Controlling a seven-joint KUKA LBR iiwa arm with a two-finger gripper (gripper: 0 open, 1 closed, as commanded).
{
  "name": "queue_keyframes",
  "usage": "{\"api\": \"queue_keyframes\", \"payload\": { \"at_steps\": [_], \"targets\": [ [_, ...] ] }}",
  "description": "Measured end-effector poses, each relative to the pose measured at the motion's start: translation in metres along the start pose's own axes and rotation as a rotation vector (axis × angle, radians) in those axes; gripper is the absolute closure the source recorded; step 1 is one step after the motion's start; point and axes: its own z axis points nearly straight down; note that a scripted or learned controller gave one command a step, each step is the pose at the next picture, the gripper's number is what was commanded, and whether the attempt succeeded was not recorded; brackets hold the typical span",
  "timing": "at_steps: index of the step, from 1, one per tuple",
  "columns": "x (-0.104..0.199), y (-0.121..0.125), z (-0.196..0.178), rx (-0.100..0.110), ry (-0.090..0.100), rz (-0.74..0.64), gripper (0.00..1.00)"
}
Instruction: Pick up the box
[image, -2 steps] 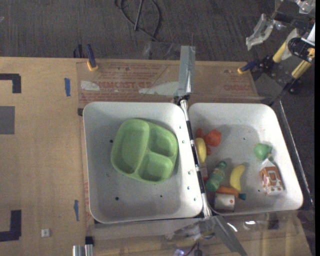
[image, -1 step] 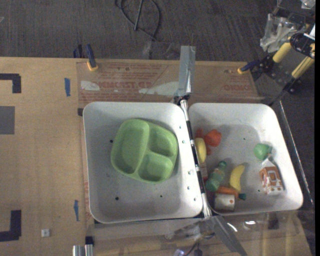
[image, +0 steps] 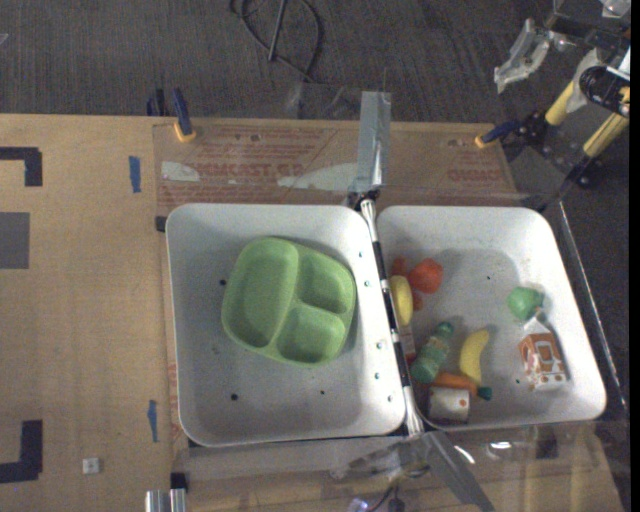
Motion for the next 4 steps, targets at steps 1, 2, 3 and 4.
{"api": "queue_keyframes", "payload": {
  "at_steps": [1,2,3,4],
  "targets": [
    [0.001,0.001,-0.012,-0.005,-0.002,-0.003,1.00],
    [0.002,0.000,-0.011,-0.005,-0.002,-0.003,0.00],
    [0.003,0.001,-0.023,-0.010,-0.004,-0.006,1.00],
    [0.004,0.001,-0.023,-0.009,-0.004,-0.007,0.00]
  ]
}}
